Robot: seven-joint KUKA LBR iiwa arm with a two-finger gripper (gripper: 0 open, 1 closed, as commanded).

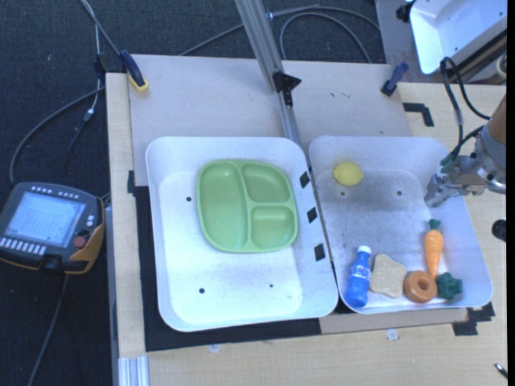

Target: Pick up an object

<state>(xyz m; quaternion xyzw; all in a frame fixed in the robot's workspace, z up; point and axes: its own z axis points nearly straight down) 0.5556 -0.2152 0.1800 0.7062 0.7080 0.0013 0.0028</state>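
- Grey metal two-finger gripper (441, 190) at the right bin's (378, 215) right wall, above the toy carrot; fingers too small and blurred to tell how far open, nothing seen between them.
- Orange plastic carrot with green top (434, 248) lying below the gripper, apart from it.
- Along the near edge: blue bottle with white cap (360, 276), tan toast slice (388, 277), brown doughnut (419, 286), dark green piece (448, 285) (shape unclear).
- Yellow lemon-like ball (348, 174) far corner.
- Green divided plate (247, 206) in left bin (185, 296).
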